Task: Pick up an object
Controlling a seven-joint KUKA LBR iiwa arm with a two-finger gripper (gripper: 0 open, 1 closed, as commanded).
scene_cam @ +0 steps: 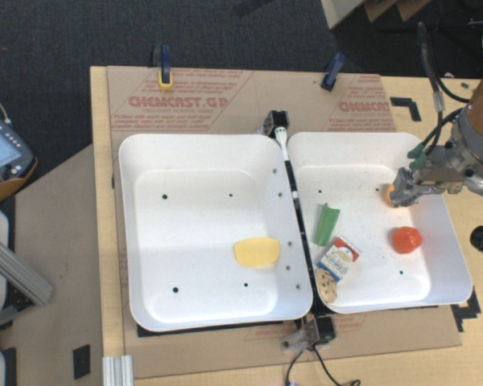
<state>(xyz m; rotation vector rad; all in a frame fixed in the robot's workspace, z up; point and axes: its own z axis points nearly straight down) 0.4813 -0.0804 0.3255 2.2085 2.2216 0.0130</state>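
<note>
The end effector (402, 193) is hovering above the tomato (406, 239); its opening I cannot tell. The tomato is looking light, smooth, roll-prone: gripping its widest middle seems best.

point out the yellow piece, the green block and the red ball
yellow piece (258, 252), camera view, middle of its top
green block (327, 225), camera view, centre of its long face
red ball (406, 240), camera view, centre of its top

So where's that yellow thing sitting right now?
The yellow thing lies in the left bin, toward its near right corner, close to the divider between the bins and across it from the green piece.
</note>
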